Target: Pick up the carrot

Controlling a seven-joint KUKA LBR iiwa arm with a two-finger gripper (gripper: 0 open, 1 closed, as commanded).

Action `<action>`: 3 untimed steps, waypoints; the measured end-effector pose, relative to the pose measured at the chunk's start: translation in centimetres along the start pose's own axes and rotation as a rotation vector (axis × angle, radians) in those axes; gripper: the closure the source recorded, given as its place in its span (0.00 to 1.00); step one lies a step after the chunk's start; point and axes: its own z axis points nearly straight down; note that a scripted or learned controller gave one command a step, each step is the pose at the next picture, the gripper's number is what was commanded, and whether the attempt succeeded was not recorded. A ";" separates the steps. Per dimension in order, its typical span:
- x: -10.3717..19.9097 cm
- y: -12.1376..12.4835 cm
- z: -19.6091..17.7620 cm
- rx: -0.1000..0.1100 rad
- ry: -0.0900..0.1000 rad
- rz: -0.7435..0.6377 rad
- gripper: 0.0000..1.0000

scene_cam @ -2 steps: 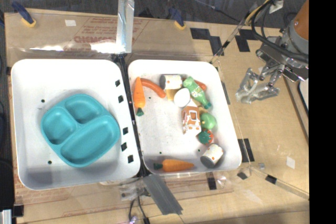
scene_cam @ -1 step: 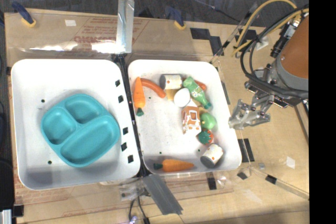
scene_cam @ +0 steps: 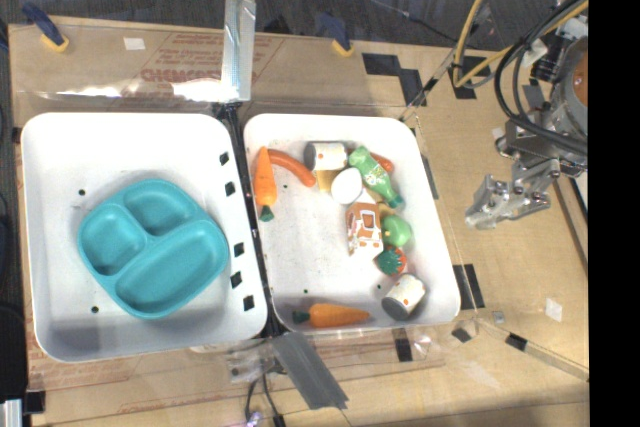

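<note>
Orange carrot (scene_cam: 264,180) is lying against the left wall of the right bin (scene_cam: 300,287), so you're risking a finger jamming on that wall. Gripper (scene_cam: 505,200) is hovering outside, right of the bin; open or closed, can't tell. Second carrot (scene_cam: 337,316) and orange pepper (scene_cam: 290,165) are inviting a wrong grab.

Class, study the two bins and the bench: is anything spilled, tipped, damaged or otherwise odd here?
Nothing is spilled or broken. The small can in the right bin lies on its side among jumbled toy food, and there are carrots at two spots. The teal plate sits flat in the left bin.
</note>
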 end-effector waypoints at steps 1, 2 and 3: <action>0.0 0.1 3.0 -0.006 -0.002 -0.429 1.00; -1.5 -0.9 9.0 -0.009 -0.006 -0.850 1.00; -2.2 -0.4 1.5 0.002 -0.002 -1.198 1.00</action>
